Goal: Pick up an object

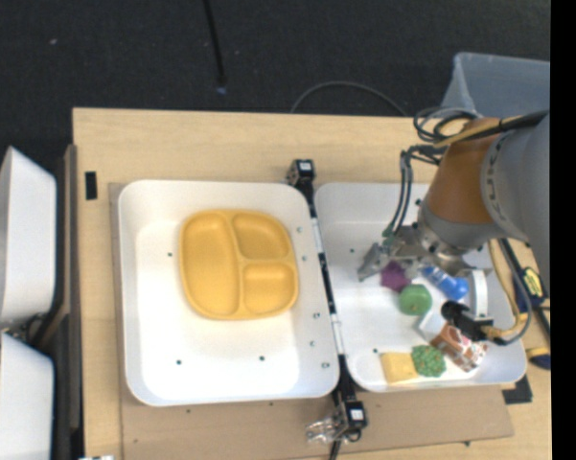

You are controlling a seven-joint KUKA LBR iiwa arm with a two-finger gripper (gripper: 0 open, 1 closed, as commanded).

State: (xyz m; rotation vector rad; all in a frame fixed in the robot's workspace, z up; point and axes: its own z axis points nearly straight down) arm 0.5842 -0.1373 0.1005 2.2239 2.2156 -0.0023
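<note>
Camera view, near edge of right bin point(359, 209): yellow block point(397, 366) lies flat beside a green knobbly piece point(427, 359), touching or nearly so; a brown-and-white packet point(457, 345) sits just right of them. Further in, a green ball point(415, 299), then a small purple object point(393, 277) just beside the gripper point(388, 257); a blue-and-white item point(450, 284) lies to their right.

Gripper is low over the purple object, at or just above it. Finger spread cannot be made out against the clutter; nothing is visibly held.

Handling judgement: purple object looks small, light, probably rigid plastic; likely smooth, so it may squirt sideways. Best taken across its narrowest width, from above. The green ball close by could be nudged.

Left bin point(153, 353) holds a yellow divided plate point(238, 263), well apart from the arm. Both bins are smooth white, shallow-walled, on a pale wooden bench point(96, 151). Beyond: dark floor with a black cable point(211, 36), and a grey tub point(498, 84) at far right.
</note>
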